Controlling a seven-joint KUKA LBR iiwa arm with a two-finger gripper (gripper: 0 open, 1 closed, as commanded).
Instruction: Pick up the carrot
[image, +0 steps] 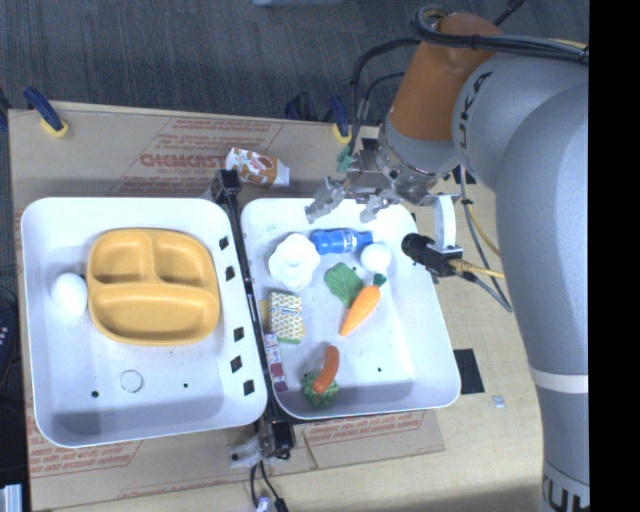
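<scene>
My arm (520, 150) reaches over the right bin (425, 340) of the 2. My gripper (348, 203) hangs above that bin's far edge, fingers apart and holding nothing. The carrot (360, 309) lies mid-bin beside a green vegetable (342, 281), well short of me. I judge the pick not yet begun: descent, grasp and lift all remain.

— Any writing you can actually read?
— On the cardboard sheet (190, 150) under the bins, red print just above the left bin (40, 300) looks like "CHEMCAST".
— Anything else?
— Smaller red lines around that word and along the cardboard's front edge, too small to read. The arm (520, 110) carries partial dark letters.
</scene>
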